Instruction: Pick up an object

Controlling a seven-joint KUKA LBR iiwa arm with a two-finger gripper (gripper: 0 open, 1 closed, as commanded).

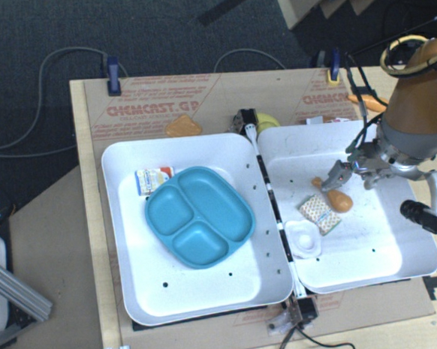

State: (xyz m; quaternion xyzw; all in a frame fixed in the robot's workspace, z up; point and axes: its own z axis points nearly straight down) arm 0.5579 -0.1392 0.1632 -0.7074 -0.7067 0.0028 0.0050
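My gripper [354, 180] hangs over the right bin [406, 257], at its upper middle, and is open with nothing between its fingers. Just below its left finger lies an orange-brown egg-shaped object [340, 200], with a smaller orange piece [318, 182] to its left. A patterned flat packet [319, 214] rests beside the egg, and a small white cup [305, 241] sits near the bin's left wall. In the left bin [137, 289], a blue divided plate [198, 217] lies with a small white carton [152, 179] at its upper left.
The grey arm with its orange band [416, 102] comes in from the right above the right bin's far edge. A black part [425, 216] juts over that bin's right side. Behind the bins lie an orange scrap [183, 125] and a yellow object [266, 121].
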